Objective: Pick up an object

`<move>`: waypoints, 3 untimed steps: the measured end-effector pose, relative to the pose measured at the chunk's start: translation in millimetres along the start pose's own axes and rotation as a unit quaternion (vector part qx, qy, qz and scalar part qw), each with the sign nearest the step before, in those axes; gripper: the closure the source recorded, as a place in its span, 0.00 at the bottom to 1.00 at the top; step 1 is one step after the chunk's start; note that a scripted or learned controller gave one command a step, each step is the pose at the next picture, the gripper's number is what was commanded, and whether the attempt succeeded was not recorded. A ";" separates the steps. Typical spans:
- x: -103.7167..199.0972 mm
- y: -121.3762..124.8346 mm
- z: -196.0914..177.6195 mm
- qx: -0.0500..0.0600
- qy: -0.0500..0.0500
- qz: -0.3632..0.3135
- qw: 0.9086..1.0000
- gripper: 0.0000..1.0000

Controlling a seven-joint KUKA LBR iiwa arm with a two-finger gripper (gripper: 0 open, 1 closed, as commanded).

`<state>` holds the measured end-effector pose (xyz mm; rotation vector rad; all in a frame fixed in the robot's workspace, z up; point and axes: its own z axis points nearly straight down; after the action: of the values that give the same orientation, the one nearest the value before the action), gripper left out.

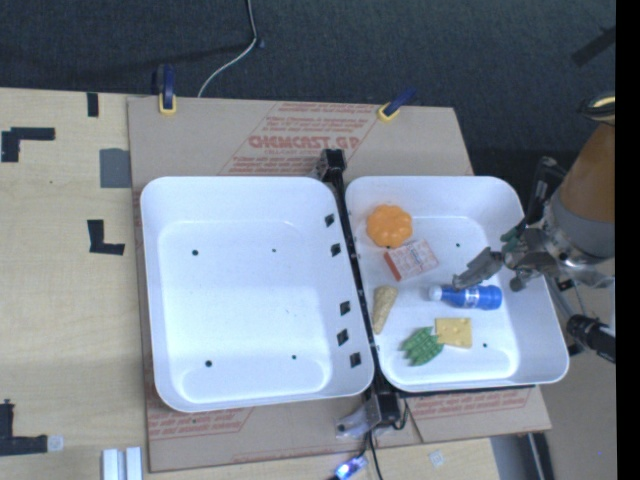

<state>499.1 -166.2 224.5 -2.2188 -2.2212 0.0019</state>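
My gripper (498, 274) hangs over the right side of the right bin (500, 196), reaching in from the right. Its two dark fingers (478, 266) stand apart, so it is open with nothing between them. Just below them lies a blue bottle (472, 296) with a white cap pointing left. Also in this bin are an orange round object (389, 225), a clear packet with red print (411, 259), a beige wedge (384, 305), a yellow block (454, 332) and a green toy (423, 345).
The left bin (240, 198) adjoins the right one along a black clipped seam (345, 268). Both rest on a cardboard sheet (290, 133) on the wooden bench. A cable (235, 63) runs along the back.
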 end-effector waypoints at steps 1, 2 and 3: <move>63.6 -17.4 144.0 0.002 0.000 -0.001 1.000 0.00; 61.0 -15.9 127.9 0.000 0.000 0.000 1.000 1.00; 20.9 -14.9 139.3 0.000 0.003 0.000 1.000 1.00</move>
<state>483.9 -145.3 85.3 -2.2166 -2.2178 -0.0036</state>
